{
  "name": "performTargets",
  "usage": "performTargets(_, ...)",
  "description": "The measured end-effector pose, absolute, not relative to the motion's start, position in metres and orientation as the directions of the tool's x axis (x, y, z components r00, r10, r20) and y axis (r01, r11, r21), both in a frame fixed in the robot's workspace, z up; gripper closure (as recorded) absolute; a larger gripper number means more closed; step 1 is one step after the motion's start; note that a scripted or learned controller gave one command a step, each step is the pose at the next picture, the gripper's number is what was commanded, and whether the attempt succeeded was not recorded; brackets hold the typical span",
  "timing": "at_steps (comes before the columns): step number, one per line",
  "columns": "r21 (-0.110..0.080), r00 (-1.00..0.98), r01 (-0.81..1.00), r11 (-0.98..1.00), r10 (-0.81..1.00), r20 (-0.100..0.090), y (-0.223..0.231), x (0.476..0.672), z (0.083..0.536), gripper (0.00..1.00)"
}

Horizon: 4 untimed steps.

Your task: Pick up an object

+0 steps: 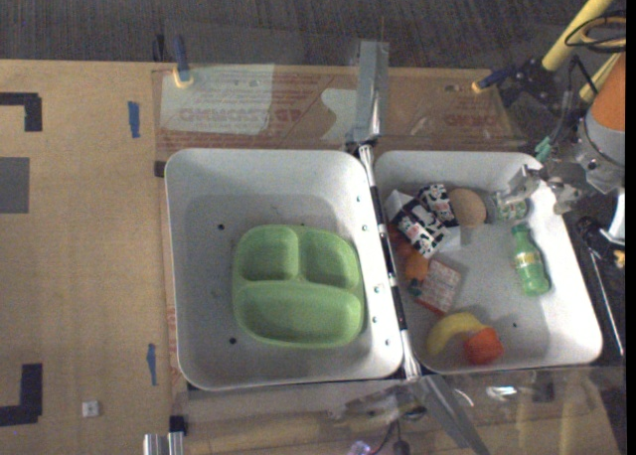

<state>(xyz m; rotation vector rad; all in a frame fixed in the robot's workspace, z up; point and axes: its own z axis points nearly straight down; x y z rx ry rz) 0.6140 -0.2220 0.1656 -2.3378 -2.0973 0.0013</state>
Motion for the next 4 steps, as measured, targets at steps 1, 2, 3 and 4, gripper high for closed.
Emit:
performTargets(1, 0.020, 0.137, 0.990, -0.137, 0.991, -0.004, -0.218, 0.621, 0.142, 0.00)
performTargets(2, 0.032, 0.132, 0.991, -0.132, 0.991, -0.006, -0.218, 0.622, 0.141, 0.00)
performTargets(3, 0.008, 0.126, 0.992, -0.126, 0.992, 0.003, -0.214, 0.617, 0.126, 0.00)
performTargets(4, 0.003, 0.138, 0.990, -0.138, 0.990, -0.001, -0.196, 0.640, 0.171, 0.00)
